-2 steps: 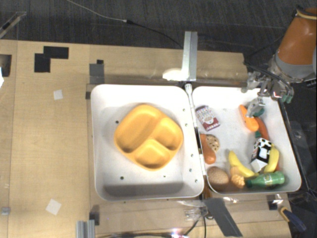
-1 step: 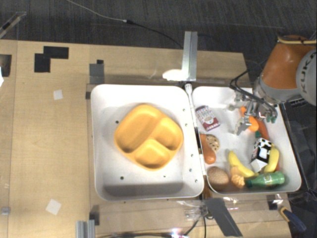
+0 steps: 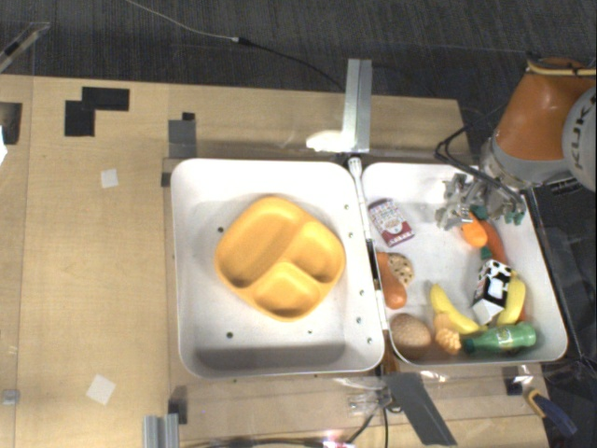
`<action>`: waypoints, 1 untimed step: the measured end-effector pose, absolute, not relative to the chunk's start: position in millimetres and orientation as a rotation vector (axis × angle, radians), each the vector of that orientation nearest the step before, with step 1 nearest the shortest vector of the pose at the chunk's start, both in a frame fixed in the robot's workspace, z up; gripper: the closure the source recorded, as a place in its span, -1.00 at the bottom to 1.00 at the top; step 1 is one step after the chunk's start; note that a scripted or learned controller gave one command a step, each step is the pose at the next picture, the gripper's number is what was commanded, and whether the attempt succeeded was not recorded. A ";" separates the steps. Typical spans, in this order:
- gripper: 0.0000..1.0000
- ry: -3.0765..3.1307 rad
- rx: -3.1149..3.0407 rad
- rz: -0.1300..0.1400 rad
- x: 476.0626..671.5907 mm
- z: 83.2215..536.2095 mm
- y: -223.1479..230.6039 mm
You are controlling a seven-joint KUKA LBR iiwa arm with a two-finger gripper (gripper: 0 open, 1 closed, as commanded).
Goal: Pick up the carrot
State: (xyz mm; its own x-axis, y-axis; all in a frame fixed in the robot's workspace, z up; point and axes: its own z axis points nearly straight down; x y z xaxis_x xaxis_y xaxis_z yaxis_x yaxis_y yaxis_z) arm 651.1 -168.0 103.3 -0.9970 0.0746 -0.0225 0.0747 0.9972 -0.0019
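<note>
The carrot [image 3: 485, 238] is a short orange piece lying at a slant in the upper right part of the right bin [image 3: 548, 278]. Its thick end points up-left, toward the gripper. My gripper [image 3: 472, 207], grey metal with green bits, hangs from the orange-banded wrist at the bin's upper right corner. It sits directly over the carrot's upper end and hides part of it. Whether it touches the carrot cannot be made out from this angle.
Crowding the right bin are a red-labelled carton [image 3: 389, 222], a sausage [image 3: 393, 286], a brown potato [image 3: 409, 330], two bananas [image 3: 450, 310], a black-and-white carton [image 3: 491, 283] and a green bottle [image 3: 499, 340]. The left bin [image 3: 187, 278] holds a yellow divided plate [image 3: 280, 255].
</note>
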 end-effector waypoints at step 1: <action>1.00 3.115 -0.293 -0.005 583.0 89.8 -171.5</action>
State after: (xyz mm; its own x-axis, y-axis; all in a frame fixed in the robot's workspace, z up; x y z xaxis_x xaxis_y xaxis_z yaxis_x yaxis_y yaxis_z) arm 583.0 -171.5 89.8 -0.9824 -0.1864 -0.0127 -0.1864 0.9825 -0.0046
